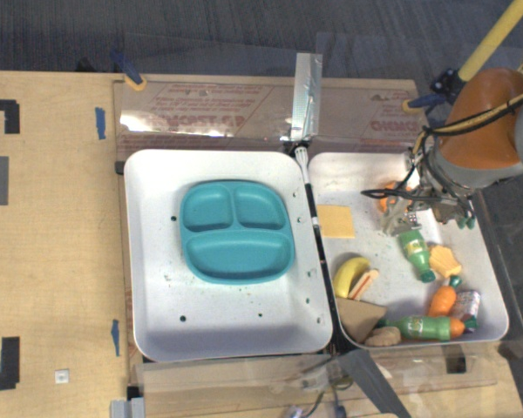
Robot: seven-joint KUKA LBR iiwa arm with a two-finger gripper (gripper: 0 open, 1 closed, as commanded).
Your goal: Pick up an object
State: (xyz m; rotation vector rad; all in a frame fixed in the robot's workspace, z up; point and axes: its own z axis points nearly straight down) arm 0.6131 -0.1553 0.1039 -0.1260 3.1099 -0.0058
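White left bin (pixel 157 303) occupied by teal divided plate (pixel 237 231). Right of plate, right bin (pixel 492 259) crowded with toy food. Gripper (pixel 407 219) lowered right of plate, over small green bottle (pixel 416 252); finger state cannot be told. Nothing seen lifted; pick judged not yet done.

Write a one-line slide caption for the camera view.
KUKA arm's gripper hovers over toy food in the right bin, above a small green bottle; a teal divided plate sits in the left bin.
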